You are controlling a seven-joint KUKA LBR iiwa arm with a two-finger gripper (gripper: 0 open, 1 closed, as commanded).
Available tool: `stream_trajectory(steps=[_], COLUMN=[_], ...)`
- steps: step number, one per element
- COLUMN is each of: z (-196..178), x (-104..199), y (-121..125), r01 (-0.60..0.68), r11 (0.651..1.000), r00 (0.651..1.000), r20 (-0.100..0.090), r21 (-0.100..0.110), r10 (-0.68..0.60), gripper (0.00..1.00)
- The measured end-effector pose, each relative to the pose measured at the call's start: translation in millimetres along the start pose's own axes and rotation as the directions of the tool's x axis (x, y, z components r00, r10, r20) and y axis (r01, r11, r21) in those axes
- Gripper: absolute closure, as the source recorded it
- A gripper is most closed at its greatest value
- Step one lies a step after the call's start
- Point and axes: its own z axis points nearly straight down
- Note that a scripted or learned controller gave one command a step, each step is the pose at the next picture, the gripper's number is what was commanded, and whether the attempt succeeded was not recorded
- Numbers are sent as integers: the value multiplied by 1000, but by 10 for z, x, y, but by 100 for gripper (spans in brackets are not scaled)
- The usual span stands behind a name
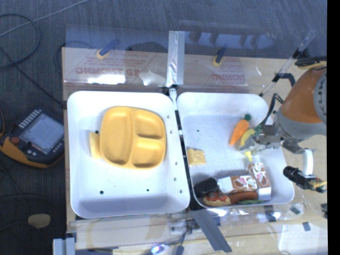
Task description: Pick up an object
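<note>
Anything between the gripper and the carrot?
Nothing visible. The gripper sits right beside the carrot in the right bin. The cheese and the cartons lie off toward the bin's lower side.

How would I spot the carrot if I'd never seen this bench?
Look at the right bin of the two white ones, toward its far right side, next to the gripper. The carrot lies there tilted, small and orange with a green tip. Nothing else nearby is orange and tapered.
</note>
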Motion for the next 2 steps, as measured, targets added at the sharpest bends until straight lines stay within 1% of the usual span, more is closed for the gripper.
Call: stream_trajectory(steps=[1,2], z=[209,217], x=[136,103], y=[99,388], r01=[62,228], r11=[998,974], r00=[998,974], r20=[16,16], r21=[-11,-6], r10=[-62,-228], gripper=[100,100])
